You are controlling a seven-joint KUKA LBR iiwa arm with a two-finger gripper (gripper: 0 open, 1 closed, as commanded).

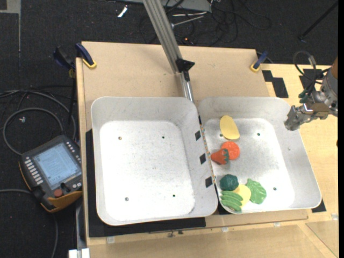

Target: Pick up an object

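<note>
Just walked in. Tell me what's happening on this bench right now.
A robot arm reaches in from the right, its gripper hovering over the right rim of the right bin with nothing in it. The toy foods all lie along that bin's left side: a yellow piece at the top, an orange-red one and a red strawberry-like one below it, then a cluster of green and yellow pieces at the near edge. The left bin sits beside it. Nothing has been picked up yet.

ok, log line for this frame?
hand: over right bin's right rim | grasp: none | toys: at bin's left side
</note>
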